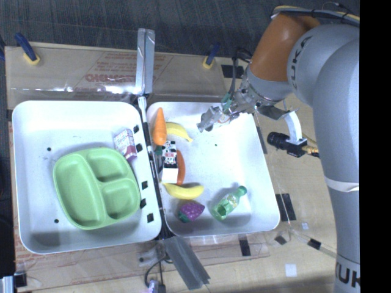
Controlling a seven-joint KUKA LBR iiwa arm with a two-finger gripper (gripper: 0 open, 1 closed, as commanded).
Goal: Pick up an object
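Overhead, pincer (206,122) (beside banana (178,130)).

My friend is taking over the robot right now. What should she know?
Gripper: hanging over the upper part of the right bin, nothing seen between its fingers.

Right bin, along its left side: carrot, banana, a small dark bottle and a second banana lower down. Near the front: purple grapes and a green bottle.

Left bin: green divided plate and a small pink packet.

Done: nothing picked up yet.

Left: choose an object, lower, grasp, lift. The upper banana looks closest.
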